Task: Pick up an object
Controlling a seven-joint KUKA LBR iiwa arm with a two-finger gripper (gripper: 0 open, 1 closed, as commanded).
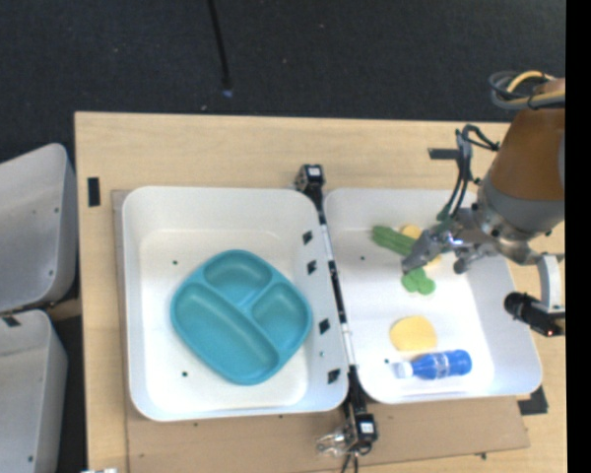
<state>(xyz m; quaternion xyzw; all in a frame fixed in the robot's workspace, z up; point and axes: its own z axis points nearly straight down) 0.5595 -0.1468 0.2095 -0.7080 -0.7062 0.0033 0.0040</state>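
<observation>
In the right bin [502,368] lie a green toy [387,236] with a small yellow piece [411,232] beside it, a second green piece [419,283], a yellow round object [413,333] and a blue bottle with a white cap [433,365]. My gripper [426,251] hangs over the upper middle of this bin, its grey fingers pointing left between the two green pieces. Whether anything sits between the fingers is not visible.
The left bin [148,382] holds a teal divided plate [240,314]. A black-clipped divider [327,274] runs between the bins. The arm's orange-banded body [527,170] fills the right bin's upper right. Wooden bench edge [98,156] surrounds both bins.
</observation>
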